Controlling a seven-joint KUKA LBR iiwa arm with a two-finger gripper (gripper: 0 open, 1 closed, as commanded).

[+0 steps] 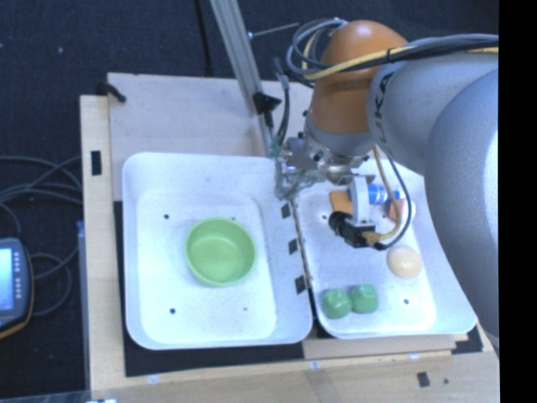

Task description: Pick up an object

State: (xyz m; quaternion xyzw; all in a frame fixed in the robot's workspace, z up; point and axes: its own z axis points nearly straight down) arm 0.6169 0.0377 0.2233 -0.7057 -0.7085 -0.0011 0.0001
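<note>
My gripper (294,175) hangs over the rim between the two bins, at the far left corner of the right bin (419,309). In that bin, an orange piece (341,200) lies partly hidden under the wrist. A pale beige egg-shaped thing (404,262) rests toward the right side. A green two-lobed piece (350,300) lies near the front. A light green bowl (220,251) stands upright in the middle of the left bin (151,225). Nothing shows between my fingers.
A slanted metal rail (239,49) runs from the top of the view down to the bins' far edge, close to the gripper. Black markers line the rim between the bins. A handheld pendant (13,284) and cables lie off the bench at left.
</note>
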